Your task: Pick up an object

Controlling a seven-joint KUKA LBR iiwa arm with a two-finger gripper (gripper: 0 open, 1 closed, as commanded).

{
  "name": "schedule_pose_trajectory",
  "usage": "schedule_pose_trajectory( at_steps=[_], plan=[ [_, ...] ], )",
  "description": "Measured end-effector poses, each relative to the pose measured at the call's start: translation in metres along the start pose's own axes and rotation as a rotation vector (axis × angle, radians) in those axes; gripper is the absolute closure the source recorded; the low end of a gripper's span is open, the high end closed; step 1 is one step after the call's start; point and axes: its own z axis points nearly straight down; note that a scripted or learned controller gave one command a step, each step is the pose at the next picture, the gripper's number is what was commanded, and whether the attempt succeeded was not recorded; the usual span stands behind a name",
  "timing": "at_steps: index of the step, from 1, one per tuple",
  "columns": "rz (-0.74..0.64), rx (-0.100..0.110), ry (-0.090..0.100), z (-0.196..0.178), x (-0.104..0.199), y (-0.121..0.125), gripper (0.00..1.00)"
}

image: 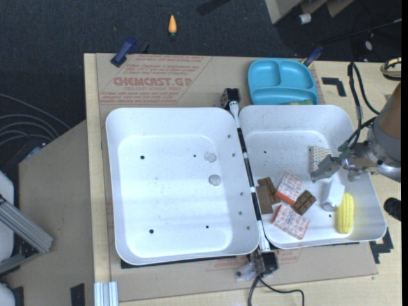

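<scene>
Where the two shallow white plastic bins (175, 123) lie side by side, the grey two-finger gripper (331, 171) is seen over the right one, its jaws spread and holding nothing. Beneath it lie red-checked packets (290, 187), brown chocolate bars (305, 202) and a yellow corn cob (345, 213).

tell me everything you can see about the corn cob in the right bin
The corn cob is small and bright yellow, with a bumpy kernel texture; it looks like a plastic toy. It lies flat on the floor of the right bin, near the front right corner, its long axis running roughly front to back. A pale object lies just to its left, close or touching; I cannot tell which. The hand sits above and behind it, apart from it.
</scene>
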Motion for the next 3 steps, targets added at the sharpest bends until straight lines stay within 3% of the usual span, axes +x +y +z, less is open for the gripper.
schedule_pose_trajectory(
  at_steps=[1,2,3],
  plan=[
    [-0.001,0.001,0.0,0.11,0.029,0.078,0.0],
    [-0.001,0.003,0.001,0.12,0.063,0.068,0.0],
    [0.0,0.001,0.001,0.119,0.063,0.044,0.0]
  ],
)
